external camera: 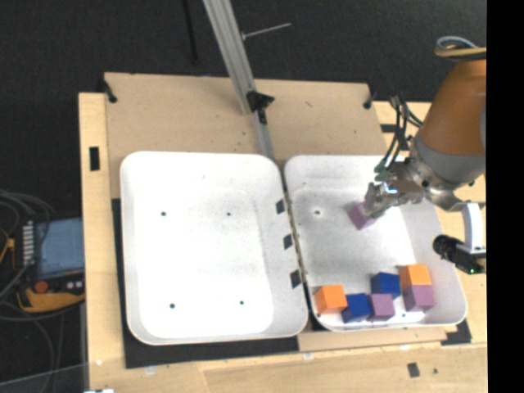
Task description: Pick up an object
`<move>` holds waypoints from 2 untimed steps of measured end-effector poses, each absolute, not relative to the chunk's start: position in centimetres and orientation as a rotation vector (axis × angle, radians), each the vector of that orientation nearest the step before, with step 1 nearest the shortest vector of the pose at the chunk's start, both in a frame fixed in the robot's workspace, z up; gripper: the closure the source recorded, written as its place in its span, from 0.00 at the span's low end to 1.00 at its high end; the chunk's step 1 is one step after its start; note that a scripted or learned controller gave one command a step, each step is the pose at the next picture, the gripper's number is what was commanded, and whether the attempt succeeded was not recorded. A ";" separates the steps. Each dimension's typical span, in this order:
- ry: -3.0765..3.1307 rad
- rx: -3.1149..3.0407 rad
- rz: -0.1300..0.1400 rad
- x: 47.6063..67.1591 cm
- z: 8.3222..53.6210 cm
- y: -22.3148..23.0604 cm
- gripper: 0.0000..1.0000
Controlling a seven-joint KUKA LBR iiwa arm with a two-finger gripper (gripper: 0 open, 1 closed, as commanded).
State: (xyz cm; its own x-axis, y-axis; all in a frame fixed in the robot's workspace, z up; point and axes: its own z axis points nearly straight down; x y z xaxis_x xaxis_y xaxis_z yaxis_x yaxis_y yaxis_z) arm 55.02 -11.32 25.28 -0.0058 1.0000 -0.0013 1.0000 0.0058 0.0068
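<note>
My gripper (377, 203) sits over the upper middle of the right bin (327, 170); whether it is apart or together I cannot tell. A purple block (359, 216) lies directly at its tip, slightly lower-left, touching or nearly so, but not visibly clamped. Open floor surrounds it; the other blocks (377, 295) cluster well apart along the near wall.

A tan bench (94, 219) fills the frame's middle; two white bins, left (201, 244) and right (327, 244), sit touching at centre.
</note>
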 end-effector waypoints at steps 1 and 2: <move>2.228 2.214 0.002 54.8 24.4 -5.9 1.00; 2.231 2.213 0.002 53.7 24.4 0.3 1.00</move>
